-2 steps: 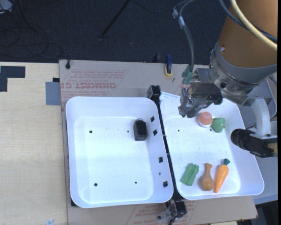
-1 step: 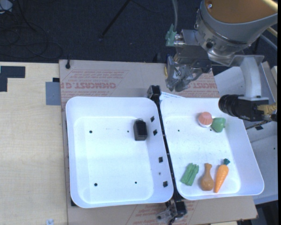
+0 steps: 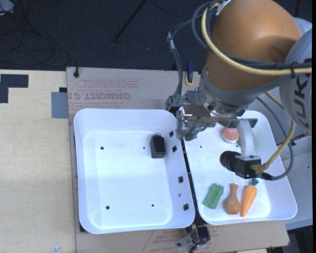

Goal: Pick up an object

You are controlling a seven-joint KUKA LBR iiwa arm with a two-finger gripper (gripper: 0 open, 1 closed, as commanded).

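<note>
Shows the gripper [image 3: 187, 126] above the seam between left bin [image 3: 121, 194] and right bin [image 3: 276, 204]; cannot tell whether wide or narrow. Places the black block [image 3: 157, 146] on the left bin's floor, just beside the gripper, apart.

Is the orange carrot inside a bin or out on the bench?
Inside. The carrot lies flat on the floor of the bin on the view's right, within its rim, beside a tan drumstick toy.

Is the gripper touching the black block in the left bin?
Apart. The camera view shows bare white floor of the left bin between the gripper and the black block.
</note>
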